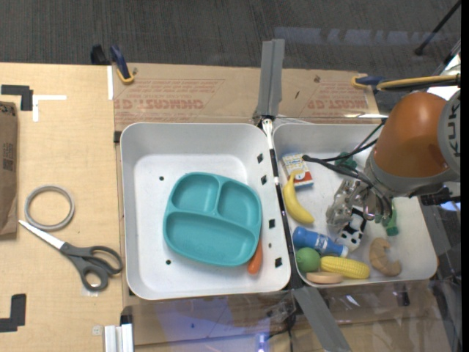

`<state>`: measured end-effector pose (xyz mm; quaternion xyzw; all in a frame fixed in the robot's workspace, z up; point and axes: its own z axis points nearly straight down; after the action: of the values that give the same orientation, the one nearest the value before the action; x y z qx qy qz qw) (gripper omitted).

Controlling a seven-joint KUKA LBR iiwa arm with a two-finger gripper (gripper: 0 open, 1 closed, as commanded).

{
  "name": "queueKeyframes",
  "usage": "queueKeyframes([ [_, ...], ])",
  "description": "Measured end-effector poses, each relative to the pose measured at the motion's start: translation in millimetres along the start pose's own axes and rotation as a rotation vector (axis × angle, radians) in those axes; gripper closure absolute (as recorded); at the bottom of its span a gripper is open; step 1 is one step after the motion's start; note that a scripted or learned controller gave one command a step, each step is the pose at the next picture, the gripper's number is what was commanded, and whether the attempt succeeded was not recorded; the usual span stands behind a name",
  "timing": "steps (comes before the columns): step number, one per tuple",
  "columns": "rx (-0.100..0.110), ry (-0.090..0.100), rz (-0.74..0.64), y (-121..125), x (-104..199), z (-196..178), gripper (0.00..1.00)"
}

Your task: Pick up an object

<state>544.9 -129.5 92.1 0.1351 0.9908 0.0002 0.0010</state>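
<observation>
1. Camera view: I read the gripper low in the right bin; I cannot tell its state.
2. Nearest candidate: a black-and-white cube, touching it at 6 o'clock.
3. Others: smooth curved banana at 9 o'clock, long axis 12-to-6; blue tube, knobbly corn at 7.

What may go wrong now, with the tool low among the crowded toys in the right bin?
1. The tool hangs right over a black-and-white toy, with the banana and blue tube close by; it may catch two things or push one aside.
2. The corn and green ball are round and could roll away if bumped.
</observation>
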Motion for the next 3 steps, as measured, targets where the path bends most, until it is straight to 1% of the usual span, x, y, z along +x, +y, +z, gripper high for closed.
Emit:
queueKeyframes([
  [1,0.000,-0.003,0.034,4.2,-64.1,-0.8,1.00],
  [2,0.000,-0.003,0.034,4.2,-64.1,-0.7,0.00],
  [3,0.001,-0.001,0.104,-7.1,18.2,-0.3,0.00],
])
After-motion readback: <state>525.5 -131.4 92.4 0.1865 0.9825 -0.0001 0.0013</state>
